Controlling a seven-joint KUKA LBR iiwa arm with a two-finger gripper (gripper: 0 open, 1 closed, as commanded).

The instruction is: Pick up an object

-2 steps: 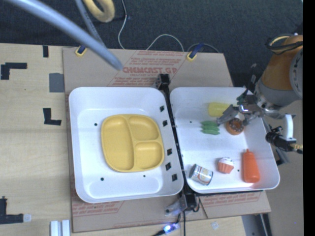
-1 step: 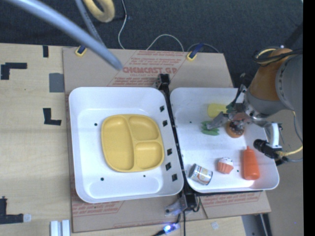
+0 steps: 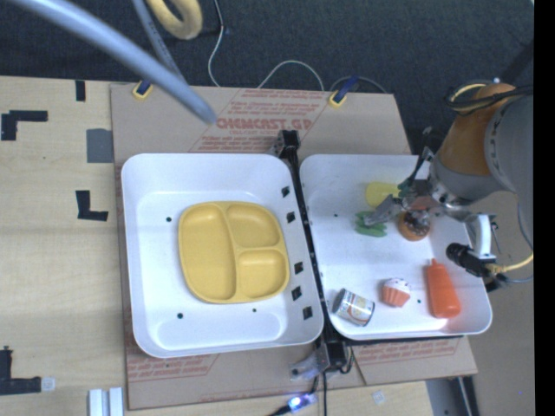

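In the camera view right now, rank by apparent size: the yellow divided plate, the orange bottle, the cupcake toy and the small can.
1. yellow divided plate, by far the largest
2. orange bottle
3. small can and cupcake toy: these look about alike, so unranked

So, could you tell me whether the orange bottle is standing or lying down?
Lying down: the orange bottle rests lengthwise on the right bin's floor.

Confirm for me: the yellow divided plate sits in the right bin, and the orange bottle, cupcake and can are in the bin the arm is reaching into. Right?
Not quite. The camera view shows the yellow divided plate in the left bin, not the right one. The rest holds: the orange bottle, cupcake and can lie in the right bin, where the arm reaches in.
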